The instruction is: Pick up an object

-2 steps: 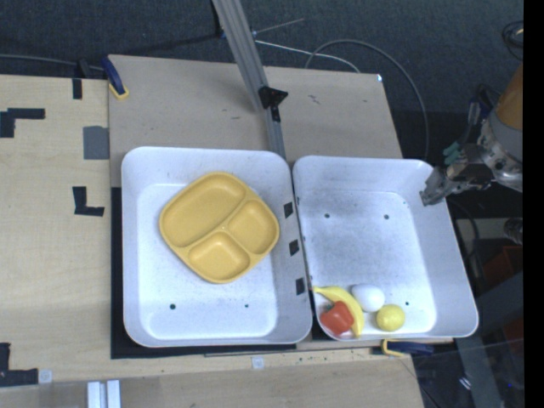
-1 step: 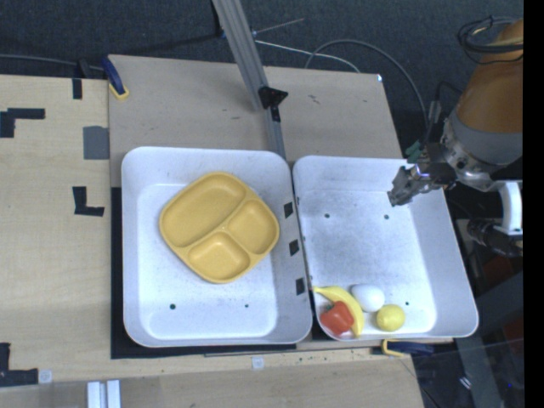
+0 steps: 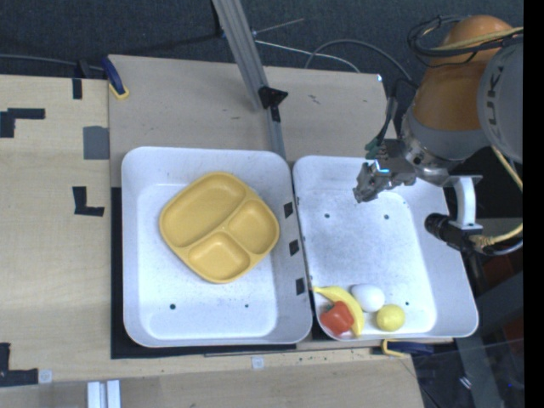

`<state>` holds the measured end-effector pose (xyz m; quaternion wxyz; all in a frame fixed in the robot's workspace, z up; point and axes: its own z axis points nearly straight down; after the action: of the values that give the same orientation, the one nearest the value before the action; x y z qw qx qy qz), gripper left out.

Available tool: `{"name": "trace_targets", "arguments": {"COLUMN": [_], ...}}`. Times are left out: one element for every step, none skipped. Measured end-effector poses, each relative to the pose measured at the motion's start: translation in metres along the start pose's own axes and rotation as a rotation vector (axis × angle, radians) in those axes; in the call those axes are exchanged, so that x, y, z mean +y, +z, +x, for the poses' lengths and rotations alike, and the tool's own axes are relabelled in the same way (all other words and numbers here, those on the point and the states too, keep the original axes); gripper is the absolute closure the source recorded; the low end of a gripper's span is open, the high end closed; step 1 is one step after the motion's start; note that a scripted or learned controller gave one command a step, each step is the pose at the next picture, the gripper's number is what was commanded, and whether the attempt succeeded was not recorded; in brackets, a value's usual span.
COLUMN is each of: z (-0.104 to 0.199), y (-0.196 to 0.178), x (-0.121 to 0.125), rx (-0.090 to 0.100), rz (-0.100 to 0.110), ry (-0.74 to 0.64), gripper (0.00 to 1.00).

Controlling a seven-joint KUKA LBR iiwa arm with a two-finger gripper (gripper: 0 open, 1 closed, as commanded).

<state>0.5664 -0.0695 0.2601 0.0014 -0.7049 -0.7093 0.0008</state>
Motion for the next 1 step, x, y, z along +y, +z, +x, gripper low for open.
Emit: {"name": "trace_targets", "arguments": {"z": [0.0470], "y": [-0.0013], "x": [0.0152], "rx": [0.000], "rz": [-0.002], "ry": [0.000], "gripper": [1.00]}}
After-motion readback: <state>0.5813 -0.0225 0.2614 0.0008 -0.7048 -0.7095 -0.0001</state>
